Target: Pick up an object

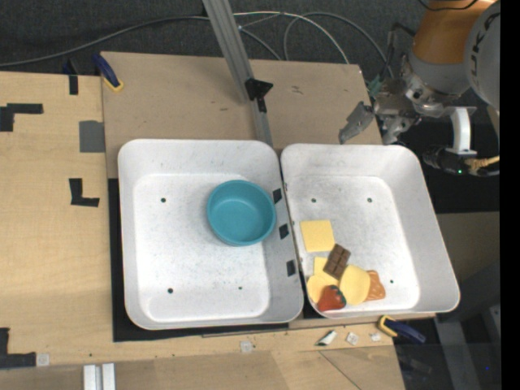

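Observation:
A blue bowl sits upright near the middle of the left bin. In the right bin, a cluster lies at the near left: a yellow square block, a small brown block, a yellow round piece, a red piece and an orange piece. My gripper hangs over the far rim of the right bin, well away from the cluster. Its fingers are spread apart and hold nothing.
A slanted grey pole rises behind the left bin, with cables trailing across the brown board. A yellow-and-blue clamp lies by the right bin's near edge, and another sits at the board's far left corner.

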Tool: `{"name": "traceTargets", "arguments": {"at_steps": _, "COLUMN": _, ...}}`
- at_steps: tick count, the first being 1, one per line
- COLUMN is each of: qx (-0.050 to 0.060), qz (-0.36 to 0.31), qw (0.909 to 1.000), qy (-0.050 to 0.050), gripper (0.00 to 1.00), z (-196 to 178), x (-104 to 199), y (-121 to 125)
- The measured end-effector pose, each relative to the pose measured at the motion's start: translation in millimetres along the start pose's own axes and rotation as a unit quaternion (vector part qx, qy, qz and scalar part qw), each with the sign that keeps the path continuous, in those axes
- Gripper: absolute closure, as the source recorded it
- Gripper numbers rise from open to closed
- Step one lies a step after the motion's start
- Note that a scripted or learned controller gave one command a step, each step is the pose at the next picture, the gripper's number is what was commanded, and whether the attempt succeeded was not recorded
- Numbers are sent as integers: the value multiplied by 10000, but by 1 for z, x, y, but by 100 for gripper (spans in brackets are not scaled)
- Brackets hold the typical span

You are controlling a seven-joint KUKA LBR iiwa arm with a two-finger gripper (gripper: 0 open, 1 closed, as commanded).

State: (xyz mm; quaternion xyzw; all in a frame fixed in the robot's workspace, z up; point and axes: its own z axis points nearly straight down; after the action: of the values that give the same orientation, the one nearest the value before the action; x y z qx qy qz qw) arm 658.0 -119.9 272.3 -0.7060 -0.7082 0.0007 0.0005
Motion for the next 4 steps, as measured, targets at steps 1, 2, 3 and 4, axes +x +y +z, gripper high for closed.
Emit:
{"name": "traceTargets", "arguments": {"at_steps": 1, "qx": 1, "qz": 1, "qw": 10000, "qy": -2, "gripper": 0, "z": 0, "x": 0, "y": 0}}
{"name": "traceTargets", "arguments": {"at_steps": 2, "qx": 24, "qz": 0, "qw": 10000, "qy": -2, "gripper": 0, "z": 61, "x": 1, "y": 7}}
{"name": "traceTargets", "arguments": {"at_steps": 3, "qx": 21, "qz": 2, "qw": 10000, "qy": -1, "gripper": 0, "z": 105, "x": 4, "y": 7}}
{"name": "traceTargets", "arguments": {"at_steps": 4, "qx": 23, "qz": 4, "qw": 10000, "qy": 0, "gripper": 0, "z": 150, "x": 10, "y": 5}}
